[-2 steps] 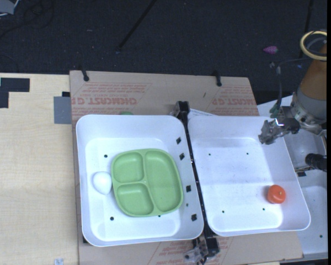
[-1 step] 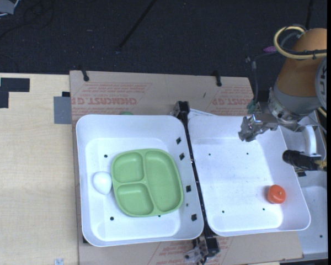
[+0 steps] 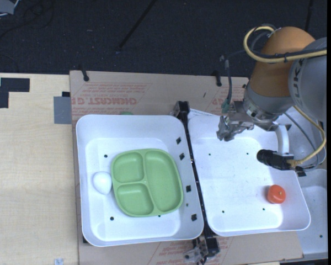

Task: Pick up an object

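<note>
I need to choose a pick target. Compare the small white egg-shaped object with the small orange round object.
The white egg-shaped object lies in the left bin, touching the green divided plate; the orange round object lies alone in the right bin. The white one looks slightly larger and blends with the bin; the orange one stands out. Both are small and rounded.

Fixed overhead (slanted) above both bins [image 3: 94,148].

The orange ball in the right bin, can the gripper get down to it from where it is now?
Probably yes. The orange ball sits alone on the right bin's floor near its right wall, with nothing over it. The gripper hovers at the same bin's far edge. That wall may crowd one finger.
</note>
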Robot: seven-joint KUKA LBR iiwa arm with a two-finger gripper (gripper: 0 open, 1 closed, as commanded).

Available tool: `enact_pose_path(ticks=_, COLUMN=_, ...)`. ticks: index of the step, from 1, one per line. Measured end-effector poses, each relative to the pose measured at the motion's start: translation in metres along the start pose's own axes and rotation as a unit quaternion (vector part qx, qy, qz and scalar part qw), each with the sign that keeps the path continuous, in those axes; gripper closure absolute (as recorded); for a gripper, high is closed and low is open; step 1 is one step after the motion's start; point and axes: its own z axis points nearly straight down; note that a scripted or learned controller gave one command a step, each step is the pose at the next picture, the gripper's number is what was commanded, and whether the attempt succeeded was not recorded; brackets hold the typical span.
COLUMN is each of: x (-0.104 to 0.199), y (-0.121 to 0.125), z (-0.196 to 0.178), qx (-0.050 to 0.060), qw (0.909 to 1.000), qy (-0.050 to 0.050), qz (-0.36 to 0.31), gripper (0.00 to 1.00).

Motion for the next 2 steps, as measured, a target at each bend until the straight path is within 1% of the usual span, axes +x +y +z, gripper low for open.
enact_pose_path(ticks=1, x=0.049, y=0.005, z=0.008, qx=0.001, qw=1.0, qy=-0.001, qz=0.001, gripper=1.0)
enact_pose_path(ticks=2, x=0.098, y=0.026, z=0.001, qx=-0.001, qw=1.0, qy=-0.001, qz=0.001, gripper=1.0)
